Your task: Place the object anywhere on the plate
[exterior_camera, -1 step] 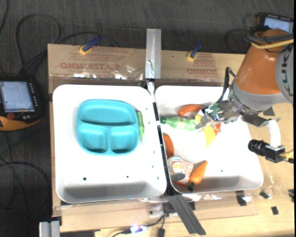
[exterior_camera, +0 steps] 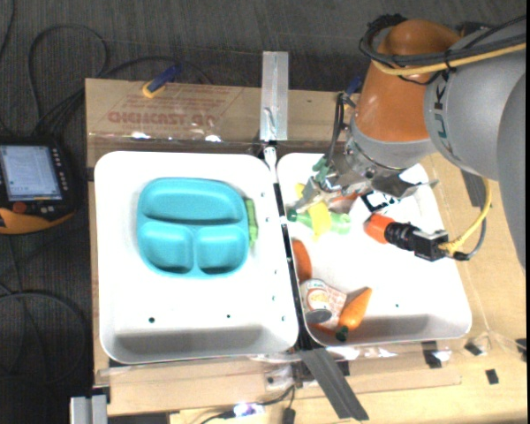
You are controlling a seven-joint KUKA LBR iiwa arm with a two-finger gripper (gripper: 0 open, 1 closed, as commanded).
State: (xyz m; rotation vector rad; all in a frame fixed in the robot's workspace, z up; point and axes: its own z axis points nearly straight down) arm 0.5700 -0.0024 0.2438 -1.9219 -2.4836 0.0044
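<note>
The blue plate [exterior_camera: 193, 225] sits in the left bin [exterior_camera: 124, 316] with nothing on its compartments; a thin green piece [exterior_camera: 251, 220] lies along its three o'clock edge, seemingly beside it rather than on it. So the placing looks not yet done. The arm [exterior_camera: 424, 87] leans in from three o'clock, its hand [exterior_camera: 322, 193] low at the right bin's [exterior_camera: 442, 316] eleven o'clock corner, among yellow-green pieces [exterior_camera: 322, 219]. Whether it grips anything, I cannot tell. A carrot [exterior_camera: 355, 307] and a can [exterior_camera: 316, 297] lie toward six o'clock.
</note>
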